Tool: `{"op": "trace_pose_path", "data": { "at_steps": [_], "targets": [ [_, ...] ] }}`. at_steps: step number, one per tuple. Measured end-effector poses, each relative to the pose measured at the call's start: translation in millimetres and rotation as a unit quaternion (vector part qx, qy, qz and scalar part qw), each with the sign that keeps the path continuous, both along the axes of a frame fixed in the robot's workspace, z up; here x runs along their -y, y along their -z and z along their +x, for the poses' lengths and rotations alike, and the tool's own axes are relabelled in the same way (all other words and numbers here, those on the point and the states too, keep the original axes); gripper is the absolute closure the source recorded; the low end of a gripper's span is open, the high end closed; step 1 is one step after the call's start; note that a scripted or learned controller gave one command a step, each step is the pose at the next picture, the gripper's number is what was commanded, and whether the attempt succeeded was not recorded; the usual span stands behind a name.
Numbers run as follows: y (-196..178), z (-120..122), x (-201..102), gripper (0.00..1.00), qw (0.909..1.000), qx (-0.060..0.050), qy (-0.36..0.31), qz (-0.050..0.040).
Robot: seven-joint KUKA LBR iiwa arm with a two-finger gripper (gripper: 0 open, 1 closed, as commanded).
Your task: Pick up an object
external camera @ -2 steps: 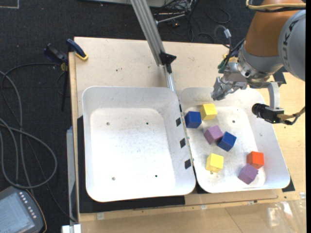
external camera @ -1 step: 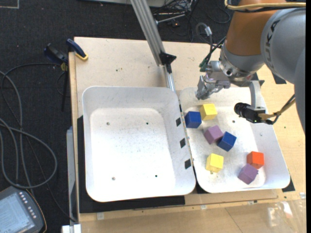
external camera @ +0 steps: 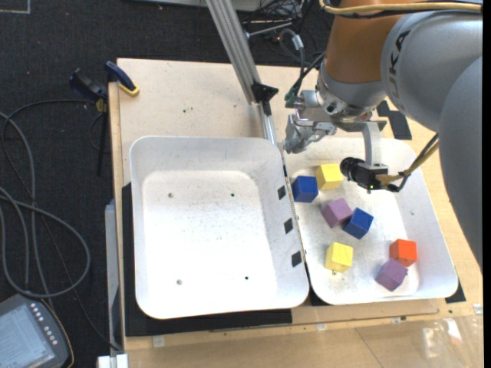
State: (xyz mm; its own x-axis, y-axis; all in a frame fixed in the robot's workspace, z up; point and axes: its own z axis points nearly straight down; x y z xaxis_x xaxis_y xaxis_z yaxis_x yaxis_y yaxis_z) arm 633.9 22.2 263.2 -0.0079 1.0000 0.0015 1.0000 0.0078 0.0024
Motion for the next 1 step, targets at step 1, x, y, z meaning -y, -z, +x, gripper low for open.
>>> {"op": "trace_pose_path", "data": {
  "at_steps": [1],
  "targets": [
    [16.1,9.5,-50.8,1.00,1.0000,-0.001,0.000,-0.0003]
  ]
}}
